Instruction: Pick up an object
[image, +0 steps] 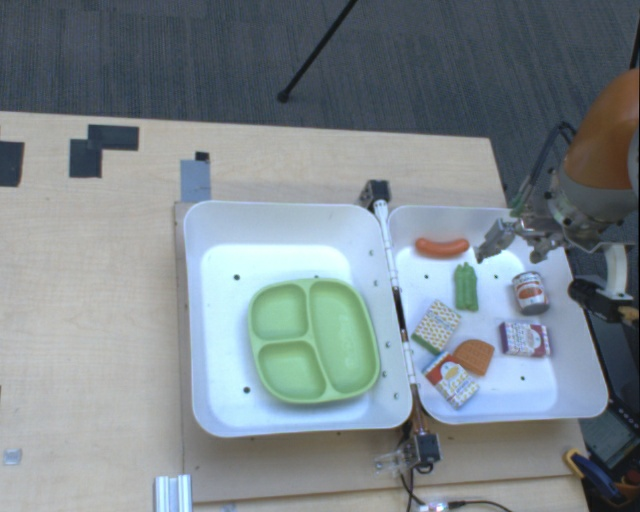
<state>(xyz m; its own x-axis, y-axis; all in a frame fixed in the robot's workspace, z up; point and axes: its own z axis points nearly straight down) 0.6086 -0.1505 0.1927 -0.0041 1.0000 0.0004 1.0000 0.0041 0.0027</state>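
The right bin (575, 400) holds several small items. A red sausage (442, 246) lies at its far side, with a green pod (465, 286) just below it. A small can (529, 292) stands toward the right. My gripper (514, 256) hovers over the bin's far right part, between the sausage and the can. Its fingers (492, 243) are spread open with nothing between them. The orange-banded arm comes in from the right edge.
Nearer the front lie a patterned box (437, 326), an orange cookie (474, 355), a maroon packet (524, 339) and a red-and-white carton (452, 380). The left bin (215, 240) holds a green divided plate (313, 340). A hinge strip (395, 300) separates the bins.
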